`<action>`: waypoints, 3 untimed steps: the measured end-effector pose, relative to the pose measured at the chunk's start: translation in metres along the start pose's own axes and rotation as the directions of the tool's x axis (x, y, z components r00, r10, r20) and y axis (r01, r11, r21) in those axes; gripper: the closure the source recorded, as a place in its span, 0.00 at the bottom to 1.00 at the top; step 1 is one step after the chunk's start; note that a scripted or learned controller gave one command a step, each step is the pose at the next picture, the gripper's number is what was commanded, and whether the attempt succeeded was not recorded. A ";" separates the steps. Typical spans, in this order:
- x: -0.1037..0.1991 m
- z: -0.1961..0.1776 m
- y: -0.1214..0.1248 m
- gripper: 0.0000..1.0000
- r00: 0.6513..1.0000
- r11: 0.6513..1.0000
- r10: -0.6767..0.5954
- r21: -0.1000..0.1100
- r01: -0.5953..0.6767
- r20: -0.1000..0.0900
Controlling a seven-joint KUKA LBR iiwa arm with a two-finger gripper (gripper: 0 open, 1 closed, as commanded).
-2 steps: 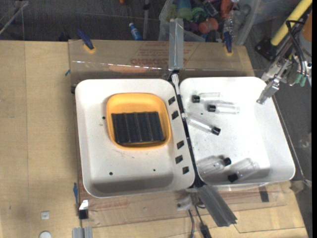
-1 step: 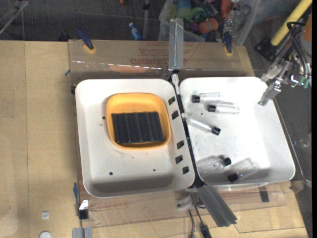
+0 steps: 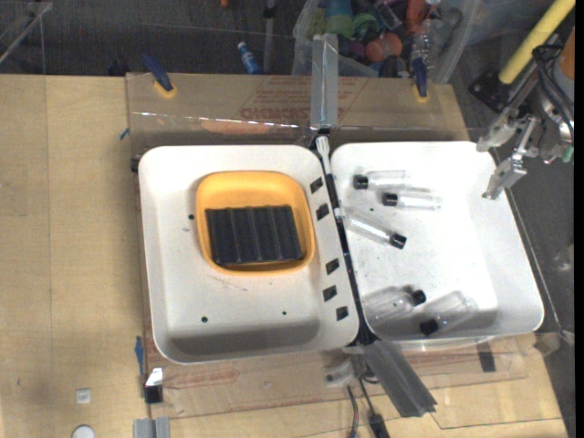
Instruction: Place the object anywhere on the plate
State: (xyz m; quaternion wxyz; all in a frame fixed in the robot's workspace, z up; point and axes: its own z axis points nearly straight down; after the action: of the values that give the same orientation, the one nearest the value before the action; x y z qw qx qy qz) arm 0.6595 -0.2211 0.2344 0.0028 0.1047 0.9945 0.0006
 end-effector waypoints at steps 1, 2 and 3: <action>-0.004 0.005 0.001 0.00 0.974 0.974 -0.226 0.000 0.226 0.003; -0.009 0.005 0.004 0.00 0.925 0.925 -0.381 0.002 0.381 0.005; -0.009 0.002 0.003 0.00 0.849 0.849 -0.528 0.002 0.528 0.005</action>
State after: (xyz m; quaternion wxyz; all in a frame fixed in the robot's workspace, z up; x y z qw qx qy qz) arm 0.6694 -0.2202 0.2322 0.0057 -0.1725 0.9850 -0.0007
